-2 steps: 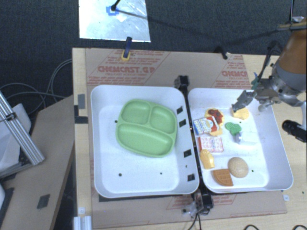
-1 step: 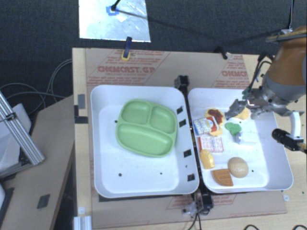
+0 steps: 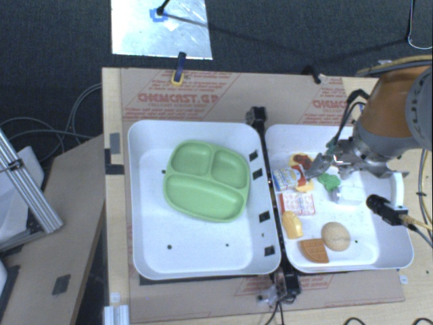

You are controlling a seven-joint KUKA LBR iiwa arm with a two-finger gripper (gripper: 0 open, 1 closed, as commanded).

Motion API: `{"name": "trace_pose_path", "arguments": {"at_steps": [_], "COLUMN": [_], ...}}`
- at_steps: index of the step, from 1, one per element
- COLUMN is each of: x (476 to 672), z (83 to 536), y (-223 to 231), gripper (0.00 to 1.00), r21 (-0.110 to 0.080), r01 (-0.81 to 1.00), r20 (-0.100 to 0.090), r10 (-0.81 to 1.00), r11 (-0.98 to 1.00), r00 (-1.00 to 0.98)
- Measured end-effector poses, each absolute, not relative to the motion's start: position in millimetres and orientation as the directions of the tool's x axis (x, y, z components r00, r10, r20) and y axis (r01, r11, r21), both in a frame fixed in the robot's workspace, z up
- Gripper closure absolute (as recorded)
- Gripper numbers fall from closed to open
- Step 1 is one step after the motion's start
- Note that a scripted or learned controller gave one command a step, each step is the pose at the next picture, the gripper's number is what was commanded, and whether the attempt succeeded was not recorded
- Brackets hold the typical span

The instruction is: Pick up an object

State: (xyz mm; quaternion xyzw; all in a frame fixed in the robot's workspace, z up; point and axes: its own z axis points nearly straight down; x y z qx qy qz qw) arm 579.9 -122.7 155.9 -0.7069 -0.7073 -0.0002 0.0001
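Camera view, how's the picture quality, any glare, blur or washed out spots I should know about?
In the camera view, the metal sheet at the top throws bright glare; the white right bin is nearly washed out, so its rim is hard to trace; the green tray in the left bin is evenly lit and clear; the gripper and the small items beneath it look soft and hard to tell apart.

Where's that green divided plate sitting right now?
The green divided plate lies in the left white bin, toward its upper middle, apart from the small food items in the right bin.
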Motion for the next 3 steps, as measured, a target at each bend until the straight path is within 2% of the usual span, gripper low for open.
{"name": "trace_pose_path", "arguments": {"at_steps": [1, 2, 3], "x": [578.3, 580.0, 580.0], "z": [94.8, 86.8, 95.8], "y": [-125.4, -125.6, -125.6], "gripper": [0.0, 0.0, 1.0], "r21": [-0.001, 0.003, 0.004], "r01": [1.0, 1.0, 1.0], "r20": [0.001, -0.001, -0.001], "r10": [1.0, 1.0, 1.0], "r11": [0.001, 0.001, 0.0], "r00": [-0.001, -0.001, 0.0]}}
